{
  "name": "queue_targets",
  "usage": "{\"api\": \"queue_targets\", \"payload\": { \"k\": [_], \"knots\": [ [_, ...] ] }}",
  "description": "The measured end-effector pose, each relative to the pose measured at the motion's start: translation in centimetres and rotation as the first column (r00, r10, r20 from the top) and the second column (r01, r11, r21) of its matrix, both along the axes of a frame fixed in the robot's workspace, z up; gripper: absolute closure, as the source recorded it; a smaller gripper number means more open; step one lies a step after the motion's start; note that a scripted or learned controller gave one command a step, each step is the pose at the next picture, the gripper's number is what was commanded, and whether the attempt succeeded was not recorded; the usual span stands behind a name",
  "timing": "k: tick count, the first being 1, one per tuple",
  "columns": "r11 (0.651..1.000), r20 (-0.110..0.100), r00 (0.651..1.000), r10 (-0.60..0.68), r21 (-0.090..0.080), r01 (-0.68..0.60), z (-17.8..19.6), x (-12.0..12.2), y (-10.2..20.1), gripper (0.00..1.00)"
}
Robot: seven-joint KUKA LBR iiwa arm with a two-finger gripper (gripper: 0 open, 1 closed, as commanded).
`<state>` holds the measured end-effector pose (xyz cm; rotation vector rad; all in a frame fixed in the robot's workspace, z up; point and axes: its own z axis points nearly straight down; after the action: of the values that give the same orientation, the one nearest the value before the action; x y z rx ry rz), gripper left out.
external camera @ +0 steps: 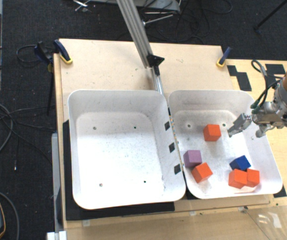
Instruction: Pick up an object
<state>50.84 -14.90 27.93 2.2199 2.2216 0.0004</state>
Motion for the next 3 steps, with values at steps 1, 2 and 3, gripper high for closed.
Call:
{"api": "queue_targets", "payload": {
  "k": [1, 2, 3],
  "knots": [
    [1.000, -0.008, 1.000, 0.000, 0.002, 0.000, -15.7, 4.5, -0.7, 0.00],
    [1.000, 0.006, 1.000, 0.005, -0.001, -0.005, -18.3, 11.2, 2.4, 0.00],
    [1.000, 0.010, 1.000, 0.006, 0.000, -0.006, -7.1, 13.2, 7.1, 0.00]
  ]
}}
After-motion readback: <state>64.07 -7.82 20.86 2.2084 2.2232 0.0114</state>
